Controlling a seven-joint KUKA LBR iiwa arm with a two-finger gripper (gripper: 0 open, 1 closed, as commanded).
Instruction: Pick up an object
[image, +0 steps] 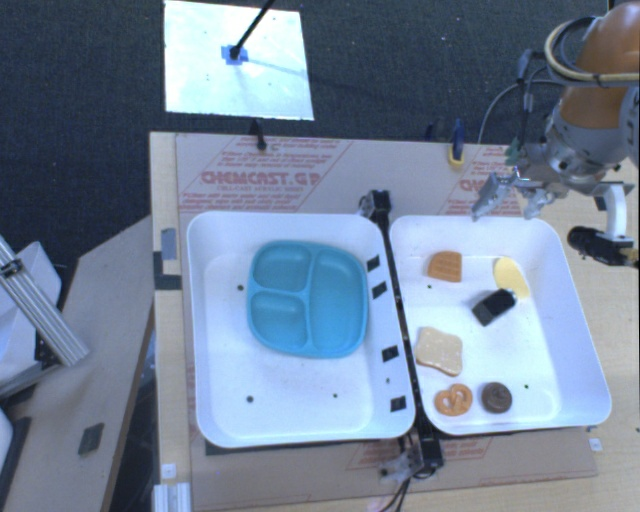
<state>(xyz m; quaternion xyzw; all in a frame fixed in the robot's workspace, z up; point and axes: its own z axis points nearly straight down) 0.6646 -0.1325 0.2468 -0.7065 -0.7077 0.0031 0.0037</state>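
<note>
My pincer (512, 195) hangs spread wide and holding nothing above the far rim of the right bin (575, 290). Below it lie a toast slice (440, 350), pretzel (454, 400), black block (493, 305) and yellow piece (509, 273); the left bin (215, 330) holds a blue plate (306, 298).

Grey arm (590, 120), orange band, looping cable, silvery pincer (512, 199).

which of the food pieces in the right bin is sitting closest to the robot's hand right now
The yellow piece near the right bin's far right side, beside the black block; the others lie farther from the hand.
</note>
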